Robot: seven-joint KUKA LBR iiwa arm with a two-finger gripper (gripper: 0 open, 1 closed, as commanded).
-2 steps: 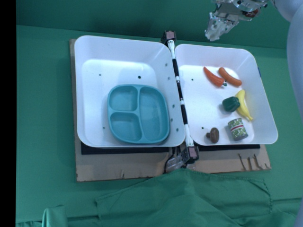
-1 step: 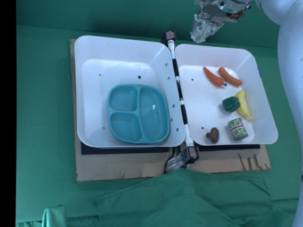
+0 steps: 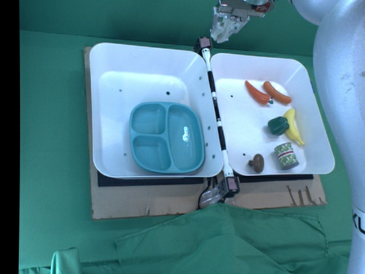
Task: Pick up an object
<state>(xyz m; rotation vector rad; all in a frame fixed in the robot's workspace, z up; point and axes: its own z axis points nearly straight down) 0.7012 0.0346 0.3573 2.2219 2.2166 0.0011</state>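
My gripper [image 3: 221, 32] hangs high above the far edge of the bench, over the divider between the two bins, with nothing visible between its fingers. The right bin [image 3: 245, 133] holds two orange-red toy pieces: a carrot-like one [image 3: 257, 93] and a sausage-like one [image 3: 277, 92]. Further forward lie a green pepper [image 3: 278, 125], a yellow banana [image 3: 294, 128], a small green can [image 3: 286, 156] and a brown mushroom-like piece [image 3: 257, 162]. All of these sit well below and to the right of the gripper.
The left bin [image 3: 114, 79] holds a teal divided plate [image 3: 166, 137]. A black-and-white rod [image 3: 215, 107] runs between the bins. The grey arm [image 3: 336, 67] fills the right side. Green cloth [image 3: 217, 238] lies bunched at the front.
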